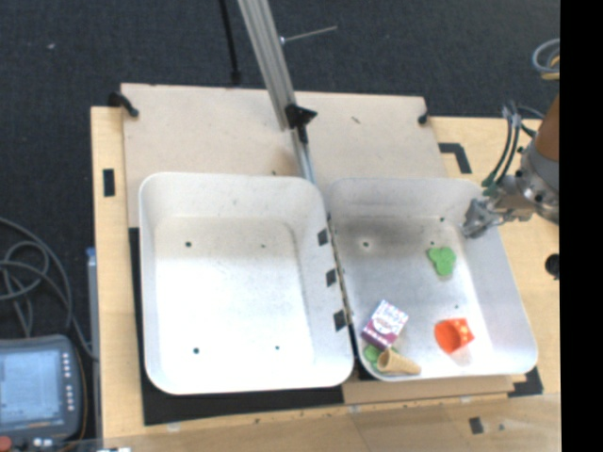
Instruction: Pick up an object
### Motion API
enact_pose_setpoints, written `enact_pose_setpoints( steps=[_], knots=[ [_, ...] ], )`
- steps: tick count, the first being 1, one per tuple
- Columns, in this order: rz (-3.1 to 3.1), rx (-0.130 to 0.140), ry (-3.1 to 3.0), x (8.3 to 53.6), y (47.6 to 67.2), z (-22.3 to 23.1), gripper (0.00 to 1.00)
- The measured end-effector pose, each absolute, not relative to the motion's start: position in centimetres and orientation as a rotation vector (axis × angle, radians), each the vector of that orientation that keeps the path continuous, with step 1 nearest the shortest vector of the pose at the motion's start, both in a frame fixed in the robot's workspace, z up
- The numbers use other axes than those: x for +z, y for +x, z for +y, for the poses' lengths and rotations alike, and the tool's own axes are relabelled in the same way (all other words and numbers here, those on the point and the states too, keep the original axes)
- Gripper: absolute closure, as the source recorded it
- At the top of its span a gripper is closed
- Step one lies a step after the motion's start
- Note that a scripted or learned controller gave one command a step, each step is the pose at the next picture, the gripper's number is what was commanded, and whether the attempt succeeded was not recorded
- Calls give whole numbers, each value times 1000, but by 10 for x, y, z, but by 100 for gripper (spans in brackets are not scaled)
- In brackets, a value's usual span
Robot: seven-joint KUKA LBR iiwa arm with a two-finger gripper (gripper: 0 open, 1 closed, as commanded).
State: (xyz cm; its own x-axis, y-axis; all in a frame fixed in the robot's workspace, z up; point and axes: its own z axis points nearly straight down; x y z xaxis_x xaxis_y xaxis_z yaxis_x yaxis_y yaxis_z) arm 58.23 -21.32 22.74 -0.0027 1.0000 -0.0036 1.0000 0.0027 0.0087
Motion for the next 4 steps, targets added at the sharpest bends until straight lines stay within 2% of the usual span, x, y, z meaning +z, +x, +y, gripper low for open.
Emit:
enact_pose_setpoints(
  steps=[1,2,3,4],
  knots=[
    [2224,4,2212,255,583,-215,100],
    [2229,3,2213,264,580,-158,100],
    [2230,2,2215,265,588,-104,100],
    [2231,2,2214,270,582,-46,100]
  ],
)
